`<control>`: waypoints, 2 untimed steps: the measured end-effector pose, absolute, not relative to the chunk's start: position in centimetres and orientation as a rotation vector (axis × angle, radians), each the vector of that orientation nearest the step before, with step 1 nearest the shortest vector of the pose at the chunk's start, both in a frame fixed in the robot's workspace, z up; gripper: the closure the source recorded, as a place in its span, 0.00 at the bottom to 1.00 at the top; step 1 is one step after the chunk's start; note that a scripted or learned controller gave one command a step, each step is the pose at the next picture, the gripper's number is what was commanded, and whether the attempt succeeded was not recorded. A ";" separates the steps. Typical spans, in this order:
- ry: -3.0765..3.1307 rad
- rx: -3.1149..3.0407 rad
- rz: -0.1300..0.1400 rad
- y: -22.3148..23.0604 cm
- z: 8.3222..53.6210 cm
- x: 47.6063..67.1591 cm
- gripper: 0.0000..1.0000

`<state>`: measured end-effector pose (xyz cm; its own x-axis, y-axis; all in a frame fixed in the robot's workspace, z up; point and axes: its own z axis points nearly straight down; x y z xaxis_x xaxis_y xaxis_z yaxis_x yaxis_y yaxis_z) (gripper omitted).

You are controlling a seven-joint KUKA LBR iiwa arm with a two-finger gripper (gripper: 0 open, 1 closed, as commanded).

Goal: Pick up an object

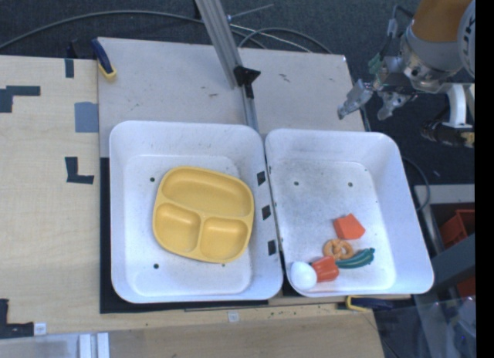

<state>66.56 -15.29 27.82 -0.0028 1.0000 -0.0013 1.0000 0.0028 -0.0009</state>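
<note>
Two white bins on the worktop, and the claw (369,100) waits above the far edge of the right bin (386,148).

Its fingers look spread apart with nothing between them, well away from the objects. These lie crowded in the near corner of the right bin: an orange block (349,226), a pretzel-like piece (337,248), a green piece (358,258), a red piece (326,269) and a white egg (302,274). The left bin (131,148) holds a yellow divided plate (204,214). I think the risk is the crowding: the claw may push one piece against its neighbour or hit the bin wall, and close on nothing.
</note>
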 end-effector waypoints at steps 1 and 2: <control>2.224 2.219 -0.003 -15.3 27.8 66.6 0.00; 2.228 2.222 -0.009 -14.9 21.3 66.5 0.00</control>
